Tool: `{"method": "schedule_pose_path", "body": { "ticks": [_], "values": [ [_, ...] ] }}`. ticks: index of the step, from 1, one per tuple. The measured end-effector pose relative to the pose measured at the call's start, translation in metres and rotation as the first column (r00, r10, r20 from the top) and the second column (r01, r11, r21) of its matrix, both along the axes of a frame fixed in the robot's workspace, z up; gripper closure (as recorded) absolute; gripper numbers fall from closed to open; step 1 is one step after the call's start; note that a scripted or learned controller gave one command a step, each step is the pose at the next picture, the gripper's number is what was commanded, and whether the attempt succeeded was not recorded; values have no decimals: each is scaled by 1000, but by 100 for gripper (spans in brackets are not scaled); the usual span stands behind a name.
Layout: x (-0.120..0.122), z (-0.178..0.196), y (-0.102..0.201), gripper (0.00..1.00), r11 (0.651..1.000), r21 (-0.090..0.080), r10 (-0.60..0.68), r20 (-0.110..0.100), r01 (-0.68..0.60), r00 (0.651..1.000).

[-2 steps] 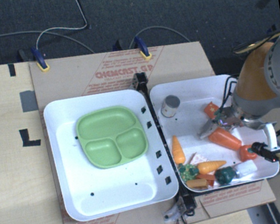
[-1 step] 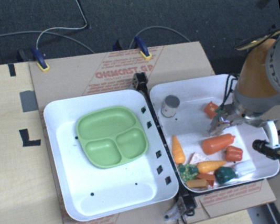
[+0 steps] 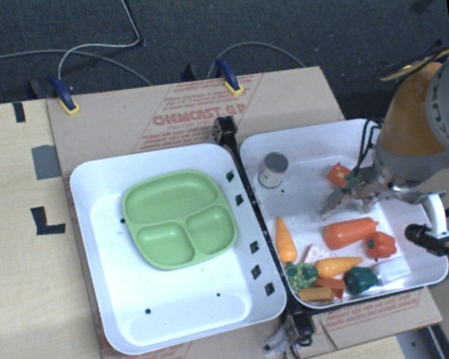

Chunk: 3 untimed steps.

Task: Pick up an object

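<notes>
My gripper (image 3: 340, 198) sits low in the right bin (image 3: 303, 140), fingers spread apart and holding nothing, just left of a small red toy (image 3: 339, 173) and above the long orange-red piece (image 3: 350, 232). The green divided plate (image 3: 181, 217) lies in the left bin (image 3: 102, 237).

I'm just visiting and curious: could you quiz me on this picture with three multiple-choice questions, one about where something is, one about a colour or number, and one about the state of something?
1. Where does the green plate lie?
A. left bin
B. right bin
C. on the cardboard

2. How many compartments does that plate have?
A. two
B. three
C. five

3. How does the small grey cup stand?
A. upright in the right bin
B. stacked on the plate
C. held in the hand

Answers:
1 A, it rests inside the left bin.
2 B, one wide section and two smaller ones.
3 A, it stands alone near the bin's far left corner.
</notes>
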<state>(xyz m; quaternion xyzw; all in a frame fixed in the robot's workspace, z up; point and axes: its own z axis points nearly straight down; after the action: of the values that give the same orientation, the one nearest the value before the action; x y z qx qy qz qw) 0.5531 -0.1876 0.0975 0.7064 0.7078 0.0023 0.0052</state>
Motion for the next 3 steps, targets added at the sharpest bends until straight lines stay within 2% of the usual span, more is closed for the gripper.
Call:
{"method": "schedule_pose_path", "body": {
  "ticks": [1,2,3],
  "values": [
    [67,-11,17,0,1000,3,1,-5,-1,1000],
    [-6,-10,-37,0,1000,1,-2,-7,2,1000],
    [55,-1,2,0,1000,4,1,-10,-1,1000]
  ]
}}
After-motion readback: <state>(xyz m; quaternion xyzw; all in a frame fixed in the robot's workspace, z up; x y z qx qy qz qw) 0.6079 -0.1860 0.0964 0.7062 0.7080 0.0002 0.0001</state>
